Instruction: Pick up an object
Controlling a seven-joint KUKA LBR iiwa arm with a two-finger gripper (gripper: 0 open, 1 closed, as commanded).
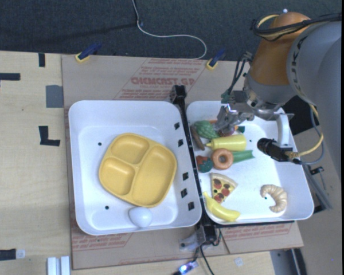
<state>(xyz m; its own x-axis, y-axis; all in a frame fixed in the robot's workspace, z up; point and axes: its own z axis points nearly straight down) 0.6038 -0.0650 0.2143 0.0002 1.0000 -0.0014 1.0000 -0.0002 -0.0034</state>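
Note:
My gripper [226, 121] hangs low over the far part of the right bin [301, 191], just above a cluster of toy food. Under and beside it lie a green leafy piece [204, 130], a yellow corn cob [230, 142] and a green pod [242, 154]. A brown doughnut [222, 158] sits against the corn, with a small orange-and-teal piece [204, 164] to its left. Nearer the front are a pizza slice [222, 187], a banana [221, 210] and a croissant [275, 197]. Nothing shows between the fingers.
The left bin [83, 153] holds a yellow divided plate [137, 169] and a white egg [140, 216] at its front wall. A black clip [178, 93] sits where the bins meet at the back. The arm's bulk stands over the right bin's far right corner.

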